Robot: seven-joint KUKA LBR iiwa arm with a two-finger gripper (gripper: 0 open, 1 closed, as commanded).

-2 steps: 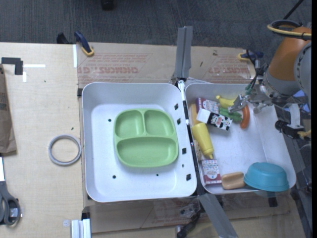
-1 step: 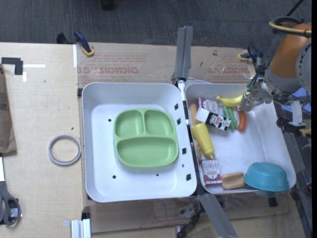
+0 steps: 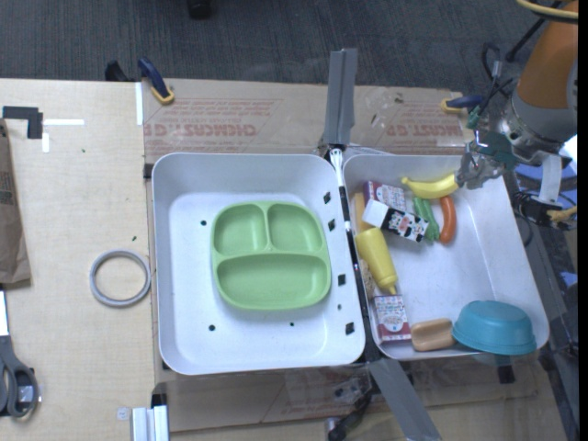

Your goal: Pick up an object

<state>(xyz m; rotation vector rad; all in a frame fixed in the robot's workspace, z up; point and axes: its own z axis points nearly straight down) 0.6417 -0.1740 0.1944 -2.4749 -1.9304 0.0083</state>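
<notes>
A yellow banana (image 3: 430, 186) lies at the right bin's (image 3: 514, 246) twelve o'clock edge, its right tip touching the claw (image 3: 473, 170); how the claw stands cannot be told. Toward six o'clock lie one mustard bottle (image 3: 377, 257), one bread roll (image 3: 431, 334) and one blue bowl (image 3: 494, 327). The left bin (image 3: 175, 274) holds one green divided plate (image 3: 271, 254). Cardboard (image 3: 230, 118) on the table (image 3: 73, 191) carries mirrored, unreadable print.

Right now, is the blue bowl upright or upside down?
Upside down: the blue bowl shows its rounded outside, rim down, in the right bin.
</notes>
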